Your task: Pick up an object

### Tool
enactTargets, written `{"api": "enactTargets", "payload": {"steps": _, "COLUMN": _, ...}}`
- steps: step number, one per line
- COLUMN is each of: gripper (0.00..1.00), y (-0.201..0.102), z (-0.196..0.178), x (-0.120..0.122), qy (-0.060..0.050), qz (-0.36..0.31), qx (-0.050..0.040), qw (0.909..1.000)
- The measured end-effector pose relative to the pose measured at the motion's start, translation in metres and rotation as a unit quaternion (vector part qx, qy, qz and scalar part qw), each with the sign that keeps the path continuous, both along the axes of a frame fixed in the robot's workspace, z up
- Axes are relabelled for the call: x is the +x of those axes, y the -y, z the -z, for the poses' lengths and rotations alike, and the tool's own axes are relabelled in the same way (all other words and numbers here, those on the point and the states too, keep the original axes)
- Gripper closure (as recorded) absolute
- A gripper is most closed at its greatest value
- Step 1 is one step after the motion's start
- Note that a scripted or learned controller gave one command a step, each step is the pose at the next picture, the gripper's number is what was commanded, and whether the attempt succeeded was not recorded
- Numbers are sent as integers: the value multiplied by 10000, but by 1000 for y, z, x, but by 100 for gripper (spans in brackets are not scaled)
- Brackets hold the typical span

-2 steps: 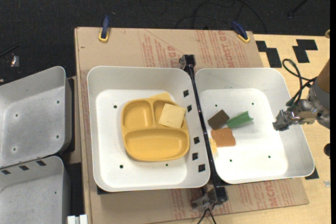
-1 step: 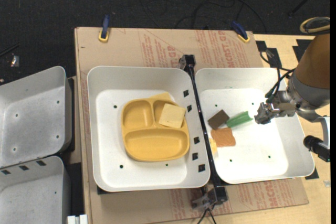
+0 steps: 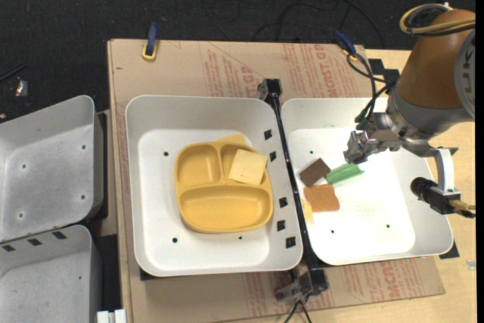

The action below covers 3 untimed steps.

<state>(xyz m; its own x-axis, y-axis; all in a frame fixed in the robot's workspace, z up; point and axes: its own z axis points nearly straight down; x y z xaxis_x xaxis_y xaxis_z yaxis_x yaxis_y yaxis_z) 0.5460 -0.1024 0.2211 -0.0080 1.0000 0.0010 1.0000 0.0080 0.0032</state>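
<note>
In the right bin (image 3: 393,234) lie a green flat piece (image 3: 344,174), a dark brown block (image 3: 314,172) and an orange-brown square (image 3: 323,198), all close together near the bin's left side. My gripper (image 3: 361,147) hangs just above and to the right of the green piece's upper end. The wrist hides its fingertips. In the left bin (image 3: 151,238) a yellow divided tray (image 3: 219,197) holds a pale yellow square block (image 3: 247,166) in its upper right compartment.
A metal divider with black clips (image 3: 283,185) runs between the two bins. Cables (image 3: 370,76) trail from the arm over the cardboard at the back. A black fitting (image 3: 431,193) juts over the right bin's right rim. Grey trays (image 3: 45,163) sit to the left.
</note>
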Motion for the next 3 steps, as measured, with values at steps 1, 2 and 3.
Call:
{"api": "enactTargets", "payload": {"steps": 1, "gripper": 100, "y": -54, "z": 7, "x": 17, "qy": -11, "qz": -4, "qx": 3, "qw": 10000}}
{"api": "enactTargets", "payload": {"steps": 2, "gripper": 100, "y": -101, "z": -6, "x": 34, "qy": -2, "qz": 2, "qx": 0, "qw": 10000}}
{"api": "enactTargets", "payload": {"steps": 3, "gripper": 100, "y": -154, "z": -6, "x": 47, "qy": -8, "qz": -1, "qx": 5, "qw": 10000}}
